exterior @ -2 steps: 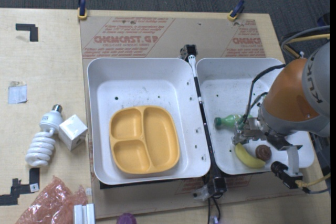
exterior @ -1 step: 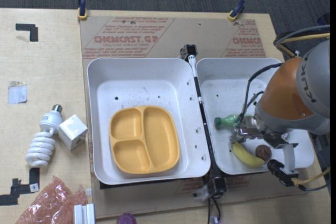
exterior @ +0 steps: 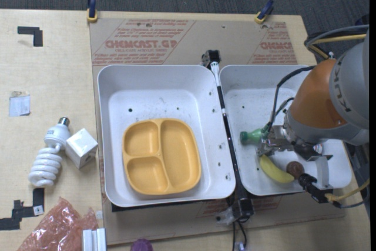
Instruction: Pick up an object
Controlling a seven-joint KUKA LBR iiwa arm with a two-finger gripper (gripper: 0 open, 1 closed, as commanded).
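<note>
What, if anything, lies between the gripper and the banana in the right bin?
Nothing visible does. The gripper hangs just above the upper end of the banana, with bare bin floor around it. The green object lies to the side, off that path.

The arm (exterior: 346, 97) over the right bin (exterior: 247, 82) is grey with a bulging orange band, black and yellow cables looping alongside.

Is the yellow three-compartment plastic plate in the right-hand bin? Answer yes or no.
No. The yellow three-compartment plastic plate lies in the left white bin, while the right white bin holds the yellow banana.
</note>
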